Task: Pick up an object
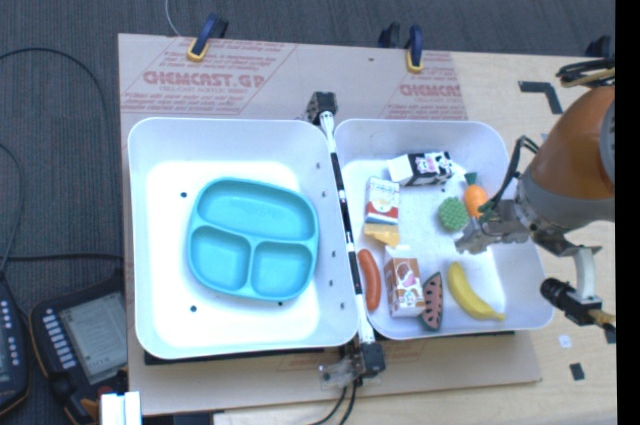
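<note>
Where arm (570,163) overhangs right bin (490,138) | hand (478,238) blurred, grip unreadable | carrot (474,196) half-hidden

Two white bins (160,153) sit on a pale board printed with red lettering (203,79). The left bin holds a light blue divided plate (253,238). In the right bin lie a yellow banana (470,292), a red sausage (369,277), a red watermelon slice (432,301) with dark seeds, a green round piece (452,212), an orange carrot (475,197), a black-and-white carton (425,167), and a white-and-red box (382,202). The arm (575,153) shows an orange band over grey. Blue clamps (205,35) with yellow tips grip the board's far edge.
</note>
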`<state>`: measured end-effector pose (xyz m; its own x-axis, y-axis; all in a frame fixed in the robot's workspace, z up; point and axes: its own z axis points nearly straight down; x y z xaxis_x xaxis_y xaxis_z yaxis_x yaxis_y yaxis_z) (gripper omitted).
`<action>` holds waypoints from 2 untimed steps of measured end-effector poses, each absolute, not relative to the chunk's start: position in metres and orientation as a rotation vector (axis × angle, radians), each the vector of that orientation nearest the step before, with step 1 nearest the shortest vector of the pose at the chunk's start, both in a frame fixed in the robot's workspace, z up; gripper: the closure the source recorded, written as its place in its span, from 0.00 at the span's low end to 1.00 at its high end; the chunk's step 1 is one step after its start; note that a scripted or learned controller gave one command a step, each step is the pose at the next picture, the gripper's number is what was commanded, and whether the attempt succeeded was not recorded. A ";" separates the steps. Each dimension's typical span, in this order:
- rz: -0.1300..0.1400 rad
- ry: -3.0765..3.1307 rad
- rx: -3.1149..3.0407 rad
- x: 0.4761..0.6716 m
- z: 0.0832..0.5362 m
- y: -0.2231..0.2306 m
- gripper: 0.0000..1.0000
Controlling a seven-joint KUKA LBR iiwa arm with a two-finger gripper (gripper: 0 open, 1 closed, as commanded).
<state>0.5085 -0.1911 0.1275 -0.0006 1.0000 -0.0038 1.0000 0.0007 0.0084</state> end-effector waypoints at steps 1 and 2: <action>0.005 2.216 2.215 0.508 0.127 -0.191 0.00; 0.002 2.212 2.216 0.487 0.088 -0.154 0.00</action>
